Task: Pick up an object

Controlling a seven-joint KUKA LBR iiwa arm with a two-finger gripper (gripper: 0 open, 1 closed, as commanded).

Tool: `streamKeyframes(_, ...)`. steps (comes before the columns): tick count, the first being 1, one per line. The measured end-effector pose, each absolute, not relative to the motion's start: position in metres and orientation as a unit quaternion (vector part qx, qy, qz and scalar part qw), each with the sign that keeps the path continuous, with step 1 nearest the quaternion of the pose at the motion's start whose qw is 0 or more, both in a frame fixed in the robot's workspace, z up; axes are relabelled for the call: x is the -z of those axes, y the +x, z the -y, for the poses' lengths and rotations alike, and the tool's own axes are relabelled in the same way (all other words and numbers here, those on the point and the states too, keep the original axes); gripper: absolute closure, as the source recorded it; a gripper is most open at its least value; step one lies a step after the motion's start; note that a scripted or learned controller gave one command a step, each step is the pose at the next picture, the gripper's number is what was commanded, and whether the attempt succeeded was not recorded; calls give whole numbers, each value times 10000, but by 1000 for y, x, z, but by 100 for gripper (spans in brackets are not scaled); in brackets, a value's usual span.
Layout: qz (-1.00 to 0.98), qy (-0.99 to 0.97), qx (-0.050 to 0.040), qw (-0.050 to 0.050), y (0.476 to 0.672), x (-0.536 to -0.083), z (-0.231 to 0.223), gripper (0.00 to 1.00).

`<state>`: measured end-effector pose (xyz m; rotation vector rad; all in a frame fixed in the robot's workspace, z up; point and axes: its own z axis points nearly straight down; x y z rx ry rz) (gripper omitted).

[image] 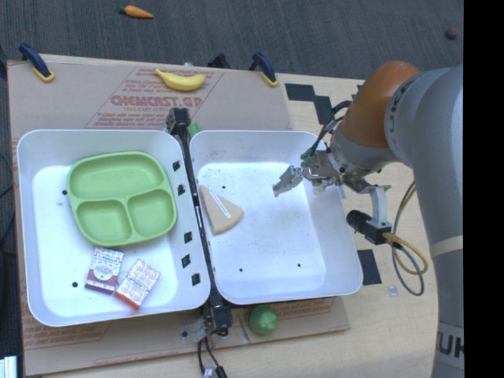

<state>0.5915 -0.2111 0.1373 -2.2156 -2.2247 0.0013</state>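
Observation:
My gripper [287,182] hangs over the upper right part of the right bin [339,268], with nothing visibly in it. A tan wedge-shaped slice [221,211] lies at the left side of that bin, against the divider and left of and below the gripper. In the left bin [35,227] sits a green divided plate [122,196]. Two small printed packets [105,268] [138,282] lie in front of the plate.
A toy banana [181,78] rests on the cardboard behind the bins. A green ball [263,319] sits on the bench at the right bin's front edge. Blue clamps [265,68] hold the cardboard's back edge. A carrot [138,11] lies on the floor beyond.

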Motion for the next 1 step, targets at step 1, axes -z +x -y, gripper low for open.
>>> streamKeyframes(1, 7093, -7049, -14, 13, 515, -123, 211, 0)
